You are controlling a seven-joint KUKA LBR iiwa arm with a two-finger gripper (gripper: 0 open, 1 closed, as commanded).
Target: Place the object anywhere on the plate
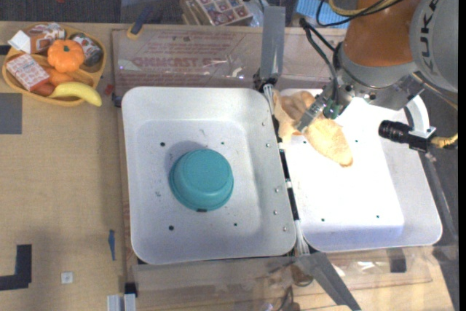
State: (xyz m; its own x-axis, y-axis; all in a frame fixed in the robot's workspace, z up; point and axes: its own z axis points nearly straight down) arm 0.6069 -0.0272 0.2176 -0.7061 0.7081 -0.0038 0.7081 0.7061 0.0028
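Right, I have two white bins side by side on the bench. The left bin (145, 127) holds one thing, a teal plate (202, 179) that looks like an upturned dish, sitting near the middle of the bin floor and a little toward its near side. The right bin (378, 222) holds the object I am after, a pale yellow bread-like piece (331, 142), lying in the bin's far left part, close to the divider between the two bins. A second tan, crumpled-looking item (293, 107) lies at the far left corner of that same bin, just beside the yellow piece; I cannot tell what it is.

The arm (393, 25) comes in from the right, and its gripper (319, 113) sits right over the upper end of the yellow piece. From this slant I cannot tell whether it is spread or clamped, nor whether it has the piece at all. The piece appears to rest on the bin floor, well apart from the plate.

Off the bins, at the far left of the bench, one shallow orange bowl (22, 80) holds several toy foods: one small orange pumpkin (65, 56), one banana (76, 92) lying along its near rim, and a few printed packets I cannot read.

Counted: two bins, one plate, one yellow piece, one tan item beside it, one bowl, one pumpkin, one banana, one arm with one gripper.
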